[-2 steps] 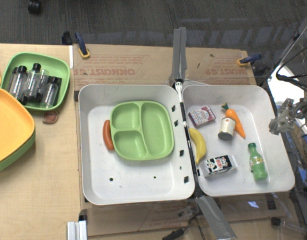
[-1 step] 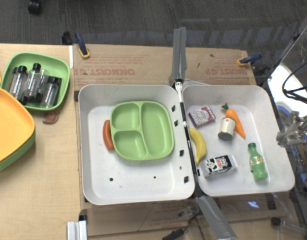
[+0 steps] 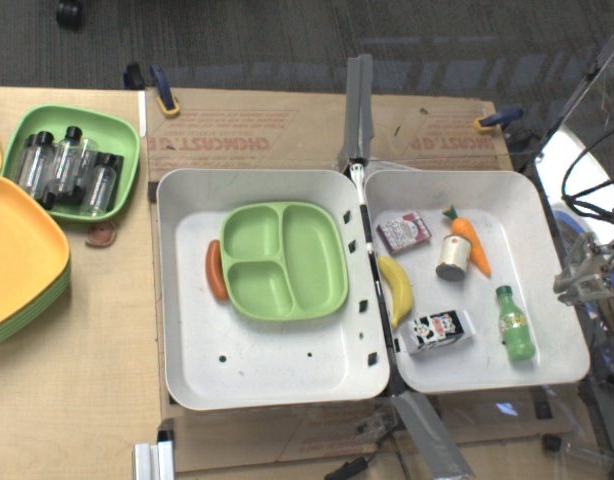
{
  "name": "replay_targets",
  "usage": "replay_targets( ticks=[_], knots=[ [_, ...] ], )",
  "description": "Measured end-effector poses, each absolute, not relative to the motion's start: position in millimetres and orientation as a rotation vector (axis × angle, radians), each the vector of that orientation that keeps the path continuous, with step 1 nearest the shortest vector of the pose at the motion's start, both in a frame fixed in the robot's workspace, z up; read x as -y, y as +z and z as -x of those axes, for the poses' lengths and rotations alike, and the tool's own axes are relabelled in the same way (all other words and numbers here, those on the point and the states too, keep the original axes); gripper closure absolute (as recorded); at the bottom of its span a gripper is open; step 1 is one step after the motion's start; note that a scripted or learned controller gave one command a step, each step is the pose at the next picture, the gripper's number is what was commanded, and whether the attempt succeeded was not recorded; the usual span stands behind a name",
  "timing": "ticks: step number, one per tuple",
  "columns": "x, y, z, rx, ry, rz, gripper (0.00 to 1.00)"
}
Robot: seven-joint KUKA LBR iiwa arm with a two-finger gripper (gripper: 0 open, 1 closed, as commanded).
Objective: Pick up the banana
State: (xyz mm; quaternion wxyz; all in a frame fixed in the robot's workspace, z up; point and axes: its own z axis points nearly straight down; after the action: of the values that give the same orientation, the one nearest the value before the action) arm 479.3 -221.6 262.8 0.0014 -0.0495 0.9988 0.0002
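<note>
While the banana (image 3: 396, 288) lies in the right bin (image 3: 532, 203), I cannot tell the pincer's state

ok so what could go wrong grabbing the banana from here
1. The banana lies tight against the right bin's left wall, so a finger may strike the wall and not get round it.
2. The milk carton sits just beside the banana's lower end; a low approach could knock it.
</note>
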Motion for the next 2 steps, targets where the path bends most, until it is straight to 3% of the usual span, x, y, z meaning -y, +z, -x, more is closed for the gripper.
replay_targets(
  ticks=[1,2],
  knots=[
    [221.8,258.9,-503.6,-3.117,0.000,0.352,1.00],
    [221.5,278.9,-498.8,-3.075,-0.001,0.617,1.00]
  ],
)
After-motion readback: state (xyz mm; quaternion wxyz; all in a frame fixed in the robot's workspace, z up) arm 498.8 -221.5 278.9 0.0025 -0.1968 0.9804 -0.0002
